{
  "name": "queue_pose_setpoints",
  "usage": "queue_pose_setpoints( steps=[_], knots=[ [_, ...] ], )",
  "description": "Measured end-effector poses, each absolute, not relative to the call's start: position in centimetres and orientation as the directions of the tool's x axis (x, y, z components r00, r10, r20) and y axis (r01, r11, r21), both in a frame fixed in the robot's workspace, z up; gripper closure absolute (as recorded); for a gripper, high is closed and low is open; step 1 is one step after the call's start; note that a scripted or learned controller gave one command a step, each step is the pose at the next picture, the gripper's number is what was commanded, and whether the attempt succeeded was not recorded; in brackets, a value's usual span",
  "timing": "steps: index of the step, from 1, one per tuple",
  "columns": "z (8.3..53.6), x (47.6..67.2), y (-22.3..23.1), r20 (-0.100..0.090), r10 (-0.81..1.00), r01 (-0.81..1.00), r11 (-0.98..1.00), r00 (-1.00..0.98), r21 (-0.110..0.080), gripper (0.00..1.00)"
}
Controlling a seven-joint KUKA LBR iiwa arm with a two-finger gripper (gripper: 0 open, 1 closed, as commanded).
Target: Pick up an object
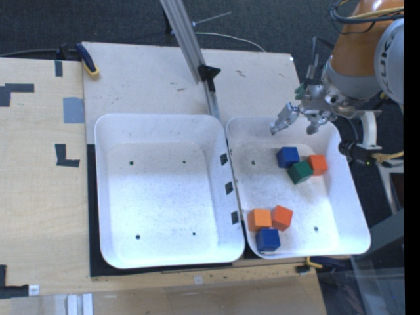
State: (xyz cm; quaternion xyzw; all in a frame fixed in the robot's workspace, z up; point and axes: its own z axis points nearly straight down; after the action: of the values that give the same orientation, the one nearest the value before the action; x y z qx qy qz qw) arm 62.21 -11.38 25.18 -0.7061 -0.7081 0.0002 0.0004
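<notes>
The right bin (pixel 341 241) holds several cubes. A blue cube (pixel 287 156), a green cube (pixel 301 172) and an orange-red cube (pixel 318 164) cluster at its far side. Near its front edge sit an orange cube (pixel 261 218), a red-orange cube (pixel 283 216) and a second blue cube (pixel 268 239). My gripper (pixel 297 126) hangs over the far rim of this bin, just beyond the first blue cube. It is open, with nothing between its fingers.
The left bin (pixel 105 176) lies beside the right one. A slanted aluminium bar (pixel 187 35) crosses the bench to the bins' shared far corner. A blue and yellow clamp (pixel 87 59) lies at the far left. Cables trail near the arm on the right.
</notes>
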Motion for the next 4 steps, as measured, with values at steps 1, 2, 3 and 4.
queue_pose_setpoints(
  steps=[1, 2, 3, 4],
  knots=[
    [15.0, 60.8, -14.6, -0.001, 1.0, 1.0, -0.001, 0.001, -0.01, 0.0],
    [11.7, 61.9, -15.2, -0.007, 1.0, 1.0, 0.002, -0.002, 0.019, 0.0],
    [14.6, 55.7, -15.0, -0.001, 1.0, 1.0, -0.001, 0.001, -0.003, 0.0],
    [8.8, 63.0, -11.8, 0.002, 1.0, 1.0, 0.006, -0.006, -0.002, 0.0]
  ],
)
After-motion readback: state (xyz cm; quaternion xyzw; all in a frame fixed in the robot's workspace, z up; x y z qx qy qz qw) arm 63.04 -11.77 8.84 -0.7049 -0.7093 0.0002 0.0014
